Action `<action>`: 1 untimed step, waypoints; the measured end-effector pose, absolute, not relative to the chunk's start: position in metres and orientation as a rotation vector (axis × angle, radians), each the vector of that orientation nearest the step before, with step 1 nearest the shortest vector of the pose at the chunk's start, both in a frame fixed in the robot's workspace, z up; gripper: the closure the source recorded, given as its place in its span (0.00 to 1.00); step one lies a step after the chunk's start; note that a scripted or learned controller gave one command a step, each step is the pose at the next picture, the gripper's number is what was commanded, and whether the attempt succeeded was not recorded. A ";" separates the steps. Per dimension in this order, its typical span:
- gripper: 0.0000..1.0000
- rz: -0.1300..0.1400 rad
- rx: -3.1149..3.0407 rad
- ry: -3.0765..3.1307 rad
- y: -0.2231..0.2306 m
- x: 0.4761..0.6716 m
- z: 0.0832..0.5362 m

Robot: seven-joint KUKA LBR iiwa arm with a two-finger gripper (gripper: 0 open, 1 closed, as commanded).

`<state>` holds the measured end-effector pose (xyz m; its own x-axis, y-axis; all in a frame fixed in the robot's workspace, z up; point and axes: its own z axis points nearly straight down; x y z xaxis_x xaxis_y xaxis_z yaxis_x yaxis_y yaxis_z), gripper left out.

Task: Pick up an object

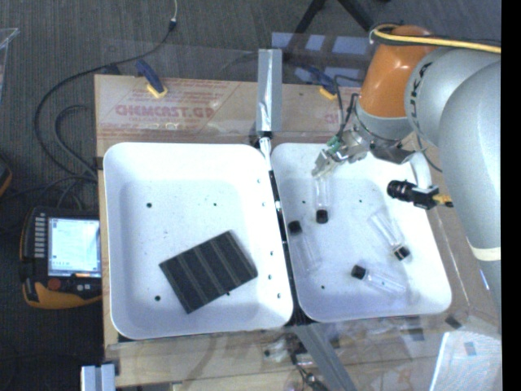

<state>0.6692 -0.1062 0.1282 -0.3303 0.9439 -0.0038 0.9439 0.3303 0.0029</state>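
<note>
Several clear vials with black caps lie in the right bin (423,296). One vial (320,198) lies just below my gripper (327,161), its cap pointing toward the bin's front. A second vial (304,247) rests by the bin's left wall. A third vial (389,233) lies right of centre, and another vial (376,278) is near the front. My gripper hangs over the back left part of the right bin, its tip close to the top end of the first vial. Whether it touches that vial is unclear. A black ribbed block (208,270) lies flat in the left bin (122,177).
The grey arm with its orange band (391,72) fills the upper right and overhangs the right bin's back corner. A metal post (268,96) stands behind the seam between the bins. A handheld pendant (61,255) lies left of the bench.
</note>
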 end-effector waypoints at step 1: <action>0.00 -0.002 1.817 2.561 -0.106 0.668 0.126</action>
